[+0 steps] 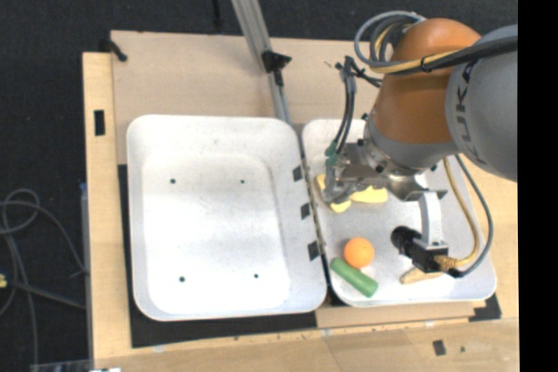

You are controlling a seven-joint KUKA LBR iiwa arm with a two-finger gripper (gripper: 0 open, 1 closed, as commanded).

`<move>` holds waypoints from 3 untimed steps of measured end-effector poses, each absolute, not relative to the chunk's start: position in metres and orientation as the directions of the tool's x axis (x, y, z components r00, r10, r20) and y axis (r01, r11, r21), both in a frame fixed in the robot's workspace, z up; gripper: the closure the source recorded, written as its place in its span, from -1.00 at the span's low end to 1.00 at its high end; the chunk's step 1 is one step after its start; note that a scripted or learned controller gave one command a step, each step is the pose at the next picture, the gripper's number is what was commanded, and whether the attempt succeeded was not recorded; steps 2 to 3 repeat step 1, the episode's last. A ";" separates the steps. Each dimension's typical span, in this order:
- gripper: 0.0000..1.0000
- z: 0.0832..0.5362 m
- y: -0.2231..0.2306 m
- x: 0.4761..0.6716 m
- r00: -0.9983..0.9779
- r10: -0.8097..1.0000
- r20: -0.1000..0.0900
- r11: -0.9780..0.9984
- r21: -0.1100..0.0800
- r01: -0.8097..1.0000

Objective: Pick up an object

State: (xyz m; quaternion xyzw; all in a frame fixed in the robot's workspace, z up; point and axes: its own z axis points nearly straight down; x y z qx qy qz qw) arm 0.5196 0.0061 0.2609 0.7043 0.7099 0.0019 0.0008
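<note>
Right bin [475, 287]: green cylinder [354, 276] diagonal.

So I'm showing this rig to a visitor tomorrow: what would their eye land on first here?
Probably the grey arm with its orange band, reaching in from the right and looming over the right bin. Next, the bright colours beneath it: an orange ball touching a green cylinder near the bin's front, and a yellow object partly hidden under the wrist. The left bin draws little attention.

White bins [209, 213], orange ball [358, 252], green cylinder [353, 277], yellow piece [368, 198], grey arm [484, 100] with orange band [423, 83].
</note>
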 end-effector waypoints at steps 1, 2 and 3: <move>1.00 0.251 0.049 0.519 -0.006 1.000 0.001 0.006 -0.001 1.000; 1.00 0.251 0.049 0.519 -0.006 1.000 0.001 0.006 -0.001 1.000; 1.00 0.251 0.049 0.519 -0.006 1.000 0.001 0.006 -0.001 1.000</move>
